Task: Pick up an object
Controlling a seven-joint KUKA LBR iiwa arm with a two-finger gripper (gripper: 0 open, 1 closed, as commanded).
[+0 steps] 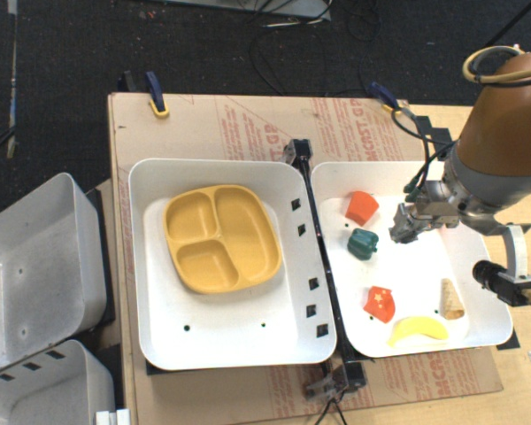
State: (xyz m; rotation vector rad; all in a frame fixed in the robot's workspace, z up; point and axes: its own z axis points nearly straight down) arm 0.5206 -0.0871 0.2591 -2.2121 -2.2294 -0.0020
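Observation:
The right bin [478, 277] holds several small objects: an orange block [362, 207] at the back left, a dark green piece [364, 243] just in front of it, a red wedge [380, 302], a yellow banana [418, 329] near the front rim, and a tan cone [451, 299] at the right. My gripper [405, 227] hangs over the right bin's back half, to the right of the green piece and the orange block. It points down toward the white floor, and nothing shows between its fingers.
The left bin [150, 273] carries a yellow sectioned plate [221, 237]. A black divider [314, 237] runs between the bins. Grey tubs [35, 273] stand off the bench at the left. Blue clamps [157, 96] grip the bench's back edge.

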